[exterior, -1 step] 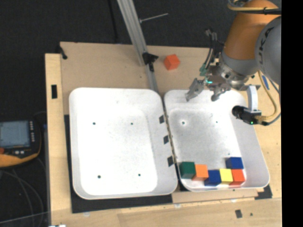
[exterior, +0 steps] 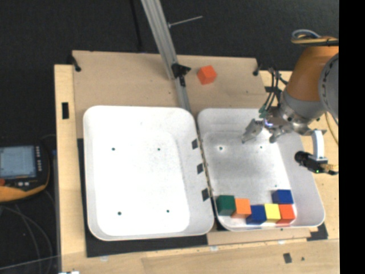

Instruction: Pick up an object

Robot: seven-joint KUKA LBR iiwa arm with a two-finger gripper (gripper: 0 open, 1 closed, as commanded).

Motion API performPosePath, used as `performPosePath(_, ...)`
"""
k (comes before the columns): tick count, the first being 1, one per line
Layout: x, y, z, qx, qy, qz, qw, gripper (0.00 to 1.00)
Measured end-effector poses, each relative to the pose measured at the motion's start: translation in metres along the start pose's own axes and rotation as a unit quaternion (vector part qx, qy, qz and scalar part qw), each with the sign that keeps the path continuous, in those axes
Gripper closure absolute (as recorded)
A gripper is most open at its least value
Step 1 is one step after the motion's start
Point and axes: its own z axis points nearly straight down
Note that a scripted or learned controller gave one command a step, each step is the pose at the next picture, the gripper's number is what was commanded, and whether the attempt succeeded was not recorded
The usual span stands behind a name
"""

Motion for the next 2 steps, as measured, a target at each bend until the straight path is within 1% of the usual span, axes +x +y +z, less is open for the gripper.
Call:
performPosePath(1, 0.037, -0.023, -0.151, -0.009, 0.001, -0.006, 0.9999, 0.00)
performPosePath(2, 0.027, 0.007, -0.173, -0.007, 0.000, -0.006, 1.0000, 0.00)
